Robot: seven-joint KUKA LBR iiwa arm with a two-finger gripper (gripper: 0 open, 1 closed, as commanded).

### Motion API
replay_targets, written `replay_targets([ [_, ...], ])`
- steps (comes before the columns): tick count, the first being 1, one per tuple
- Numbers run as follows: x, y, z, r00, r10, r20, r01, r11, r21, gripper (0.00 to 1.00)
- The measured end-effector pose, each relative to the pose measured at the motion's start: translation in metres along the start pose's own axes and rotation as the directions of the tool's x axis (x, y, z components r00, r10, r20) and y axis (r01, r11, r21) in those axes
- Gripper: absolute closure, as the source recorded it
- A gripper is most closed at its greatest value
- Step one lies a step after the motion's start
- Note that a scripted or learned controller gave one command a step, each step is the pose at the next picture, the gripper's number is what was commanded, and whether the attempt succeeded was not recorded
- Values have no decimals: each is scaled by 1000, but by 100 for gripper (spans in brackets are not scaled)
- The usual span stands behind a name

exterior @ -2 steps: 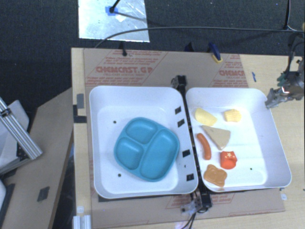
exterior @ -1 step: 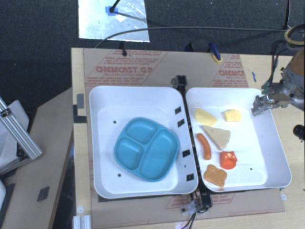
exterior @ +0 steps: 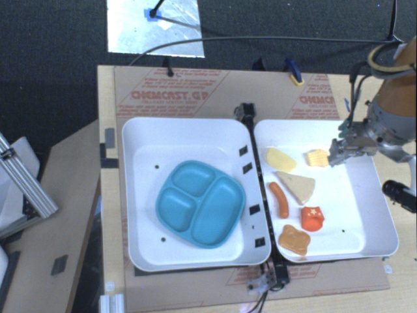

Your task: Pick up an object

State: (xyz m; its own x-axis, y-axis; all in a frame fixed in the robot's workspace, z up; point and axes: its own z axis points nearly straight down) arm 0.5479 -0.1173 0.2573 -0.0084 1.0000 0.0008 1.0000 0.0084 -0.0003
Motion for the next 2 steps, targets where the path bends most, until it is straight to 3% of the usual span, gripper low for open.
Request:
replay_targets([
  [2, 94, -21, 2, 1000, -2, -1, 2, 1000, -1, 100],
])
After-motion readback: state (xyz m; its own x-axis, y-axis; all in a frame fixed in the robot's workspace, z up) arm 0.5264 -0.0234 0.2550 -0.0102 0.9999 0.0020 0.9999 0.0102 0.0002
